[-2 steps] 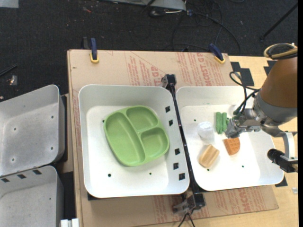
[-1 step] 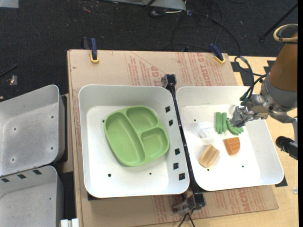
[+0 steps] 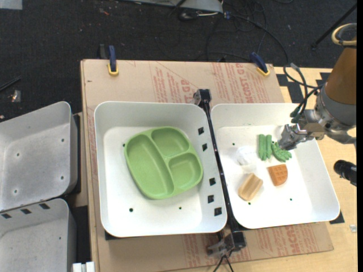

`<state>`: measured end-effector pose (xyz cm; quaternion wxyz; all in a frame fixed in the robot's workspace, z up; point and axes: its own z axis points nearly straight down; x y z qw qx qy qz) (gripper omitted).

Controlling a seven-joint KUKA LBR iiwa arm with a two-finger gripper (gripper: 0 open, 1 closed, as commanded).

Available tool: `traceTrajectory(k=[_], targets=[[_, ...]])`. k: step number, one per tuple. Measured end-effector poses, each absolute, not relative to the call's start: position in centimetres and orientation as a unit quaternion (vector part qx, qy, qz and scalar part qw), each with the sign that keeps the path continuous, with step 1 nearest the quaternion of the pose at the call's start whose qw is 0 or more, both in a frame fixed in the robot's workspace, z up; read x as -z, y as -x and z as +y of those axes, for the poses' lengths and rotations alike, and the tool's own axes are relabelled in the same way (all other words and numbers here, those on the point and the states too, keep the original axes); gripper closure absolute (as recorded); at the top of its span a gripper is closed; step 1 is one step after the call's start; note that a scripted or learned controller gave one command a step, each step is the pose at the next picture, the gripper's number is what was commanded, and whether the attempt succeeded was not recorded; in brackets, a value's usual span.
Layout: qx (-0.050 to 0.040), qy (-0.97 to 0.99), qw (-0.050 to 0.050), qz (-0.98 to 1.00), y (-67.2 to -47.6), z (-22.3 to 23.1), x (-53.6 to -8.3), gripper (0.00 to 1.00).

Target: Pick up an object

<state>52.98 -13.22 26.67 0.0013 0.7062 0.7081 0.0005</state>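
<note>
Green bean pieces (image 3: 271, 148) lie in the right bin (image 3: 317, 208), upper middle, just beside and partly under the tool (image 3: 288, 138); its grip state cannot be told. Nearby: orange waffle piece (image 3: 278, 174), tan bread roll (image 3: 250, 186). Left bin (image 3: 113, 220) holds a green divided plate (image 3: 163, 162). Cardboard-covered worktop (image 3: 153, 78), dark floor (image 3: 51, 33) behind.

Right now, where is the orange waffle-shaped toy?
The orange waffle-shaped toy lies in the right white bin, just right of the tan bread-like piece, below the green bean pods.
</note>
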Motion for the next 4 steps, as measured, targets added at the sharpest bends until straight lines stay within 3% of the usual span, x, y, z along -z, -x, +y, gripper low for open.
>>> traceTrajectory(k=[4], targets=[[-0.0003,-0.704,-0.001,0.71,-52.2,7.7,-24.9,1.0]])
